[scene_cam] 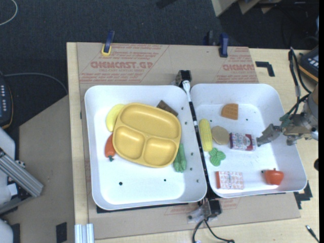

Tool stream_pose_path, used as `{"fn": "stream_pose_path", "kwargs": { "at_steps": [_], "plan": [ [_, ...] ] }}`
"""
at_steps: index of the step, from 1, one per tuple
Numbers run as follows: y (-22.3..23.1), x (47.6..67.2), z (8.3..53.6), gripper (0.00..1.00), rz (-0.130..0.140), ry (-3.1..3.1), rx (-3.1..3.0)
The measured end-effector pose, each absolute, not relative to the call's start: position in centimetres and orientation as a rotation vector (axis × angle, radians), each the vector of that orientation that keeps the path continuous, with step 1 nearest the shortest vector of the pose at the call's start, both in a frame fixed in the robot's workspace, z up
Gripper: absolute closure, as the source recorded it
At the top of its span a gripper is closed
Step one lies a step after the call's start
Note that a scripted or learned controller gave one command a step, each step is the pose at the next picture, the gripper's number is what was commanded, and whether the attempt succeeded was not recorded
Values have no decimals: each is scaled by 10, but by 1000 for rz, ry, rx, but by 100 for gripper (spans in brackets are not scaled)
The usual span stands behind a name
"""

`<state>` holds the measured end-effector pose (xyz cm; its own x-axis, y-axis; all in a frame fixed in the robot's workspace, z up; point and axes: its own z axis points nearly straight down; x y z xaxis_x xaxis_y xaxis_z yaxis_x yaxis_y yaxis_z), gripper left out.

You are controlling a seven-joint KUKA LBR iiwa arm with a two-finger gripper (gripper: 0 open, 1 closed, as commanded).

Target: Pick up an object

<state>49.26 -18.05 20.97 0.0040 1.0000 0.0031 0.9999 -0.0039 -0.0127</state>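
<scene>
The right bin (263, 95) holds an orange wedge (230, 111), a corn cob (205, 134), a tan round piece (220, 134), a small red and white packet (241, 141), a green leafy toy (217, 157), a flat cracker packet (230, 179) and a red tomato (274, 176). My gripper (267, 135) hangs low over the right side of this bin, its tip just right of the red and white packet. Nothing is seen held in it.
The left bin (96, 135) carries a yellow divided plate (147, 134), with a banana (113, 116), a red pepper (110, 147), a green vegetable (179, 161) and a brown piece (166, 107) around it. Clamps (223, 44) sit on the board's far edge.
</scene>
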Motion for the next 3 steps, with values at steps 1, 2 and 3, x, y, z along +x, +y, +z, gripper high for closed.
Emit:
{"fn": "stream_pose_path", "kwargs": {
  "at_steps": [1, 2, 3],
  "plan": [
    [-180, 496, 216, 0, 0, -2221, -2221],
    [-186, 494, 171, 0, 3, -2217, -2219],
    [-190, 483, 115, 0, 5, -2215, -2217]
  ]
}}
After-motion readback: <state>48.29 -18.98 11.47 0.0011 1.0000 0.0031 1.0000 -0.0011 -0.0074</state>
